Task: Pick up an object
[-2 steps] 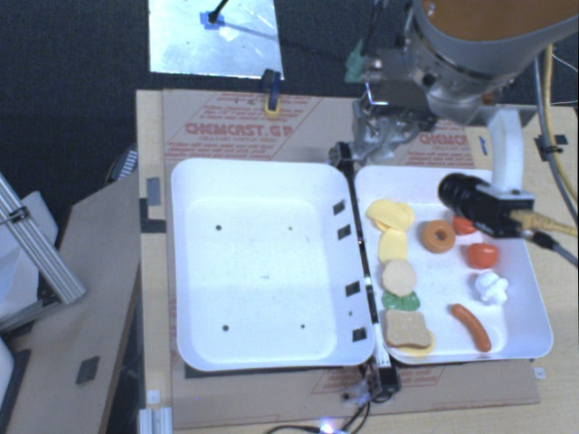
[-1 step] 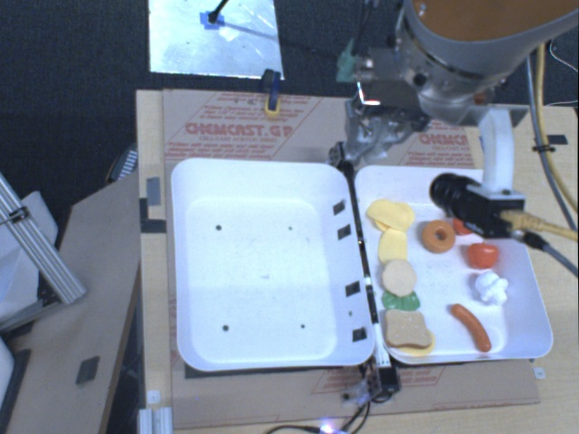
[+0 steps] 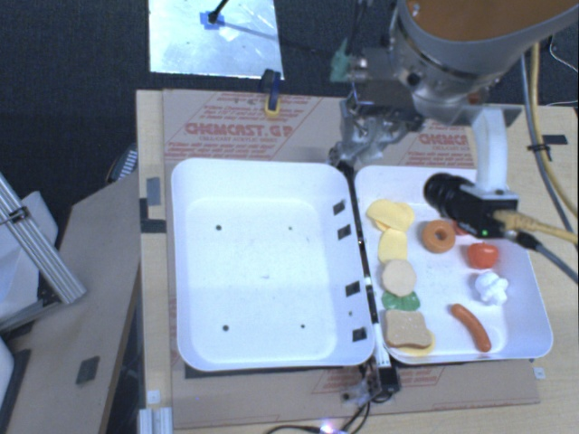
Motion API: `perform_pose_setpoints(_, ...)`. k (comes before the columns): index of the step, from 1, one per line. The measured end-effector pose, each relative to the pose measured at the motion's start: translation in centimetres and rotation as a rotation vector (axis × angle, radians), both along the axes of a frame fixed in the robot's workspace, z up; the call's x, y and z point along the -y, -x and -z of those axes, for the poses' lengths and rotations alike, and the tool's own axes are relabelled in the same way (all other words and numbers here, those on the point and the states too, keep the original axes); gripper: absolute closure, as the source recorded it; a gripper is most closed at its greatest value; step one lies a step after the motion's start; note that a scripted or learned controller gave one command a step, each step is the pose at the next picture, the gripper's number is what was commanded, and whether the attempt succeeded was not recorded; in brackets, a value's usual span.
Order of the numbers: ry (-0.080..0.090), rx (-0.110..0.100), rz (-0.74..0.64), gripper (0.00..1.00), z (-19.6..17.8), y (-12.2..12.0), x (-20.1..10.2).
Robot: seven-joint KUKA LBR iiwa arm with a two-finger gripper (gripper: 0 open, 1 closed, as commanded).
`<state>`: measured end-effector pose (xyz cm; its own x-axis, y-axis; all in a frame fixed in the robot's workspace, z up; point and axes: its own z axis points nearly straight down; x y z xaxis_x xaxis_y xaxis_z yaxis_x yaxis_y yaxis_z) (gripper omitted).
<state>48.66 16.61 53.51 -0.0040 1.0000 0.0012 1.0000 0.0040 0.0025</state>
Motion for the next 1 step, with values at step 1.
perform_pose_setpoints(1, 0.0, 0.0, 0.0, 1.0, 0.0, -0.01, -0.72)
